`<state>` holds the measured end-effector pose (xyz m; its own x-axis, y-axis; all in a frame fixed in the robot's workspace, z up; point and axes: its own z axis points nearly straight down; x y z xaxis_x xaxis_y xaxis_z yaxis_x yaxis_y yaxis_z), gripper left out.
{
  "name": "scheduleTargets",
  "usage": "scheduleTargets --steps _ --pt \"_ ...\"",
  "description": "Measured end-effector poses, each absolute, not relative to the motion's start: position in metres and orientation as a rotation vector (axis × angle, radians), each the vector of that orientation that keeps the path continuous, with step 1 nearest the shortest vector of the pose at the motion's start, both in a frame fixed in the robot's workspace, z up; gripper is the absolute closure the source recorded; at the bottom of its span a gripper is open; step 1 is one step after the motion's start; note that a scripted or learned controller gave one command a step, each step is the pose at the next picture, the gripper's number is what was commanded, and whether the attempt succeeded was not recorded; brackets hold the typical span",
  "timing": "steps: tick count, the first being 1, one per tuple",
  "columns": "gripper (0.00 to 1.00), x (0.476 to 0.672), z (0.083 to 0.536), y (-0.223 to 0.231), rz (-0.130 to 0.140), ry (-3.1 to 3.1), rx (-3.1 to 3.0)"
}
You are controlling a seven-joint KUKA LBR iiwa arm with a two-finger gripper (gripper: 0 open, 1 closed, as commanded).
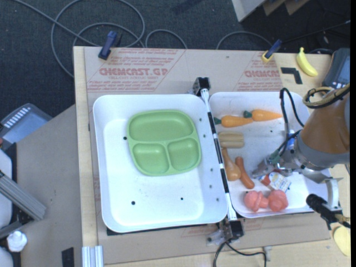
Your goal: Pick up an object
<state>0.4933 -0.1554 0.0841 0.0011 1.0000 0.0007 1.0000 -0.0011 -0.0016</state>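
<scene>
Two red "CHEMCAST GP" prints on the brown bench sheet.

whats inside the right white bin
In the shallow right white bin: two orange toy carrots, a tan sausage-shaped piece, an orange-red sausage and pink lumpy toys. The grey arm's gripper covers whatever lies beneath it.

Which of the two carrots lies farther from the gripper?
The carrot at the right bin's back edge; the other carrot lies left of it. The gripper is nearer the front.
</scene>
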Motion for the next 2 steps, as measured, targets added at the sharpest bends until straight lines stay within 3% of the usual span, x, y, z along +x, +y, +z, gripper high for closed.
scheduleTargets --steps 1,2 --pt "1.00 0.4938 0.0940 -0.1556 0.000 -2.220 -2.225" --pt "0.00 0.4937 0.0940 -0.1555 0.000 -2.219 -2.225"
